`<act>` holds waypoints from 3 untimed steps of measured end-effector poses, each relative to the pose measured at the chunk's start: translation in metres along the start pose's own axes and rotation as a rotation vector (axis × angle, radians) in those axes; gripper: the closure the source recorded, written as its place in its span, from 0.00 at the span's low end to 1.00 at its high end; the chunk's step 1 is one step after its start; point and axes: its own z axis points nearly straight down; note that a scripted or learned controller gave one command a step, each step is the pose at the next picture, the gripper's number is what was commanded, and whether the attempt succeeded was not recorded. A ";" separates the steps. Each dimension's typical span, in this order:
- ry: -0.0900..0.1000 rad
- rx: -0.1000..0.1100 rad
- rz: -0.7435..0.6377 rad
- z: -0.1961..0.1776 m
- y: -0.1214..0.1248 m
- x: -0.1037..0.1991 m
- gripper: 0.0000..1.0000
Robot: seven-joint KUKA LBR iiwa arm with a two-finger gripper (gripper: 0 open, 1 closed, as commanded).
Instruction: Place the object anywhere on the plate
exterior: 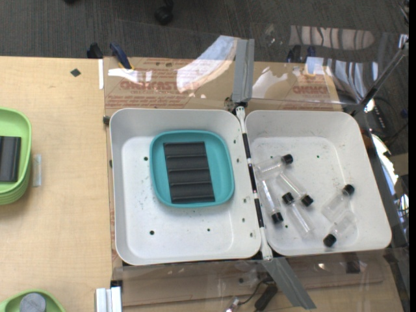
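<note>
From my remote station I look down on two shallow white bins. In the left white bin [130, 226] lies the teal square plate with rounded corners [224, 174], and on it sits a dark ribbed rectangular insert [188, 171]. The right white bin [364, 229] holds the task's things: several small clear plastic vials with black caps. I count about six caps; the transparent bodies are hard to separate from the white floor.

One vial [286, 158] lies near the bin's middle, another vial [288, 198] just below it, and one more vial [348, 190] toward the right wall. They are all well apart from the plate.

I cannot tell the state of the tool, whether its two sides are apart or together.

I judge the vials to be very light, stiff and smooth, so they can roll or slip out under pressure. I would take one across the middle of its body, perpendicular to its long axis, and choose a vial that lies apart from its neighbours.
</note>
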 end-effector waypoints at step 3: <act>-0.002 0.000 -0.005 0.000 -0.001 -0.003 0.00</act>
